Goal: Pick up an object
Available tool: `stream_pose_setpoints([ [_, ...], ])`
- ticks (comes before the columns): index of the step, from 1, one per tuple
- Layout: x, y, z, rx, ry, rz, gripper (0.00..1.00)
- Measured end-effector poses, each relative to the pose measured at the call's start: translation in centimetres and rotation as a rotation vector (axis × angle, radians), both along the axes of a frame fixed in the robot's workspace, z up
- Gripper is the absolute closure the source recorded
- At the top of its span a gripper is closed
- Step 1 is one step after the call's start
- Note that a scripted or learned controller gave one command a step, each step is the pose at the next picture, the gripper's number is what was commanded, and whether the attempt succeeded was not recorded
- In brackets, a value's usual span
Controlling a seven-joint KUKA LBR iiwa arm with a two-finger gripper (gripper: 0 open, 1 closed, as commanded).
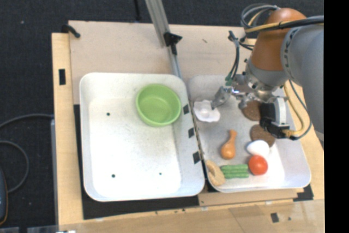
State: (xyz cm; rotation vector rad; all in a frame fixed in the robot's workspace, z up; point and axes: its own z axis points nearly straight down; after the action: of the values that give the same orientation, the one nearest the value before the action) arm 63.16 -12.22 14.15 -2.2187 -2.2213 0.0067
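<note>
- While the arm [278, 46] reaches in from the right, nearest the camera the right bin [294, 172] holds a green pod-shaped item [235, 171] at its front edge, a tan item [215, 173] just left of it by the rim, and a red ball [258, 165] just right of it.
- 1 step back: white egg-shaped item [258, 147] touching the red ball's top, orange gourd-shaped item [229, 145] to its left.
- Brown piece [260, 132] sits behind the white egg, partly hidden by the wrist hardware.
- Left bin [103, 172]: green bowl [158, 105] upright, in its far right part.
- White crumpled item [206, 112] lies at the right bin's far left, near the divider.
- Hand [222, 95] sits just above-right of that white item; can't tell if it's released or clenched, nothing visibly between the fingers.
- Farthest: grey metal post [154, 0] slanting up from the bench [120, 46].
</note>
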Motion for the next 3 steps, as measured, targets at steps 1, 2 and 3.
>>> stream_pose_setpoints([
  [1, 0.2, -0.1, 1.5, 0.000, -0.008, -0.003, 1.00],
  [2, 1.2, 0.1, 7.3, 0.000, -0.012, 0.002, 1.00],
  [3, 1.5, -0.7, 12.2, 0.000, -0.011, 0.001, 1.00],
])
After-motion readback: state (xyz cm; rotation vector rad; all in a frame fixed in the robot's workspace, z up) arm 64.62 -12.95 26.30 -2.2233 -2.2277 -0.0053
